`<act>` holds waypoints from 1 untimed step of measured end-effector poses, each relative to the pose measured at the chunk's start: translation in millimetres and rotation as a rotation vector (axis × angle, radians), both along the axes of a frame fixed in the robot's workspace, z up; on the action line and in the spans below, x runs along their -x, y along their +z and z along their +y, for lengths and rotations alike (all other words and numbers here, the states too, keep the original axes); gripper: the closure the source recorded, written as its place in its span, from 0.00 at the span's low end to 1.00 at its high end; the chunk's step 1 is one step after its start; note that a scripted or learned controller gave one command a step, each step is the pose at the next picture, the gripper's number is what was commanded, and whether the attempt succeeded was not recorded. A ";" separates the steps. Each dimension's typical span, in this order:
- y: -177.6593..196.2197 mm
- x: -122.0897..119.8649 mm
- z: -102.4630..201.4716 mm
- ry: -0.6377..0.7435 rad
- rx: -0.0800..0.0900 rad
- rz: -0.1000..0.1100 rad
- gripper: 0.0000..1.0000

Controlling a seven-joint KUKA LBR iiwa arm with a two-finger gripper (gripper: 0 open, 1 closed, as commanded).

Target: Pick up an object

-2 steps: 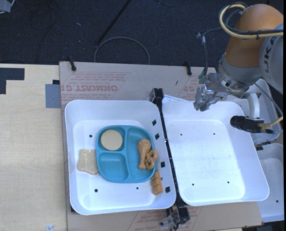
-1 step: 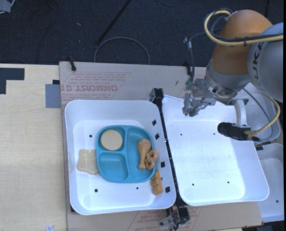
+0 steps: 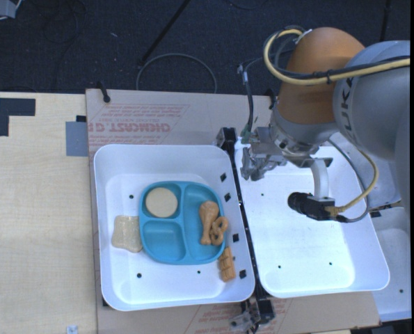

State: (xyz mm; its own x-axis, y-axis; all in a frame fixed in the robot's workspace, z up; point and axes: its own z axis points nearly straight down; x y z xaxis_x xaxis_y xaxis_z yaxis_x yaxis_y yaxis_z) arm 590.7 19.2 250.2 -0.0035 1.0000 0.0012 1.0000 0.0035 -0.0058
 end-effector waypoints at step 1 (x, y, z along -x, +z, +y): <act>-12.4 9.0 41.9 -0.002 0.001 -0.001 1.00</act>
